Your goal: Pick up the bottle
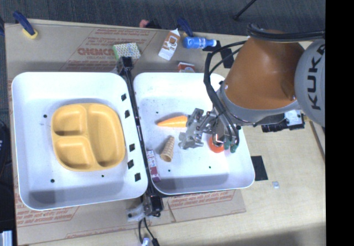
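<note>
My gripper [189, 130] hangs over the middle of the right white bin [238, 176], pointing left, with its fingers spread open and nothing between them. A small red-orange object [217, 146] with a green part lies just right of the fingers, partly under the wrist; I cannot tell what it is. A blue bottle-like object [197, 43] lies on its side on the bench behind the right bin, well away from the gripper. An orange carrot [171, 121] lies just left of the upper finger. A tan ice-cream cone [167, 148] lies left of the lower finger.
The left white bin [22, 129] holds a yellow divided plate [87, 135]. Small cartons [169, 45] and a green packet [126, 50] lie on the bench behind the bins. The arm's orange band [263, 79] covers the right bin's far right corner.
</note>
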`<state>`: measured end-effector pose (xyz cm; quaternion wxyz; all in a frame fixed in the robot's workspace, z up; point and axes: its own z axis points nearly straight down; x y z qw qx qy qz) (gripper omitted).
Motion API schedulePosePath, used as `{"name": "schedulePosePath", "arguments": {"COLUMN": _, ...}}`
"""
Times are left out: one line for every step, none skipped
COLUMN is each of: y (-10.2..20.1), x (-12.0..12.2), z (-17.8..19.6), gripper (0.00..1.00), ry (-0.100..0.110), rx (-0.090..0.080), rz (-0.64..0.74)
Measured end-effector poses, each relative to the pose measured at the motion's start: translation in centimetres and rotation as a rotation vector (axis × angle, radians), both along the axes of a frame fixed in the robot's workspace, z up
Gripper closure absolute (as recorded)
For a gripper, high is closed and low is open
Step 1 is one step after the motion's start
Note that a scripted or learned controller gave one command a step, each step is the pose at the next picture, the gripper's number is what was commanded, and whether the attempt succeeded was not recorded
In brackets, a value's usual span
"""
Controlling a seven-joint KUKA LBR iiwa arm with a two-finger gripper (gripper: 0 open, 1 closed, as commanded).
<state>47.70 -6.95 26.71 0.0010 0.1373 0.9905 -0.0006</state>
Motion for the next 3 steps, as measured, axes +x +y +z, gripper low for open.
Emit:
{"name": "schedulePosePath", "arguments": {"y": -6.5, "x": -0.1, "z": -8.2, "gripper": 1.0, "ry": 0.004, "rx": 0.001, "rz": 0.159}}
{"name": "schedulePosePath", "arguments": {"y": -13.3, "x": 0.0, "z": -6.0, "gripper": 1.0, "ry": 0.002, "rx": 0.0, "rz": 0.139}}
{"name": "schedulePosePath", "arguments": {"y": -14.2, "x": 0.0, "z": -5.2, "gripper": 1.0, "ry": 0.001, "rx": 0.0, "rz": -0.085}}
